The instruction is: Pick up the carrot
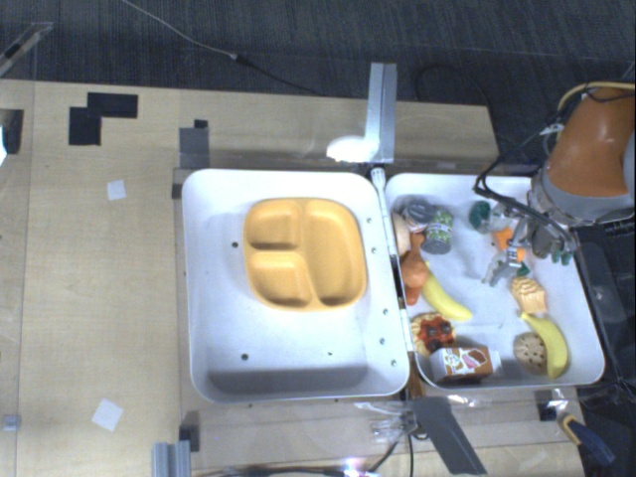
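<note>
Carrot [506, 237] beside claw [505, 266]

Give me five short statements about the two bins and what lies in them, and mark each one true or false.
1. The yellow divided plate lies in the left bin. True.
2. The gripper is over the left bin. False: it is over the right bin, near its back right part.
3. Two bananas are in the right bin. True: one banana lies near the middle, the other banana near the front right corner.
4. The small bottle lies on the yellow plate. False: it lies on its side at the front edge of the right bin.
5. The food items are spread evenly over both bins. False: they are all in the right bin.
</note>
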`<state>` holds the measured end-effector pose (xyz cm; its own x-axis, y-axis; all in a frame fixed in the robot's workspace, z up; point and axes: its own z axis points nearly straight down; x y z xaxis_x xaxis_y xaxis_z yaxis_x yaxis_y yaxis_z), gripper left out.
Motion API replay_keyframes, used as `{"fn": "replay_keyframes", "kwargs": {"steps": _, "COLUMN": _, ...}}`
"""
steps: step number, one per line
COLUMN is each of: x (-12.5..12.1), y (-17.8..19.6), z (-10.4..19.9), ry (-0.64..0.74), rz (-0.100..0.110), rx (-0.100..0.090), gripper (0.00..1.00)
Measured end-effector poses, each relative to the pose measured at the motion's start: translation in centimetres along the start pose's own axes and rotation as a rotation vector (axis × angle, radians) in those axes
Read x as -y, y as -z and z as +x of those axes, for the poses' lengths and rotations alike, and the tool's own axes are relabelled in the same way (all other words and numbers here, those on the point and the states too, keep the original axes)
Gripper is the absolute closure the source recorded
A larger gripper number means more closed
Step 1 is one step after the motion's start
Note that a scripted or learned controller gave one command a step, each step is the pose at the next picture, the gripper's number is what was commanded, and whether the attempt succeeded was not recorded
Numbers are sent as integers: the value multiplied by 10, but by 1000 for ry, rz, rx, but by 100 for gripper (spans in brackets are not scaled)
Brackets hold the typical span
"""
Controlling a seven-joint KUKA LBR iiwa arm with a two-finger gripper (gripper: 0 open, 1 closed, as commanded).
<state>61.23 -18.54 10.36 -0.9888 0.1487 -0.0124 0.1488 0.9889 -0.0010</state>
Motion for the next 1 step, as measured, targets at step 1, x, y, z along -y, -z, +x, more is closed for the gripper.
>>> {"fn": "replay_keyframes", "kwargs": {"steps": 1, "x": -39, "y": -15, "z": 2, "ry": -54, "rz": -2, "rx": 1, "gripper": 0}}
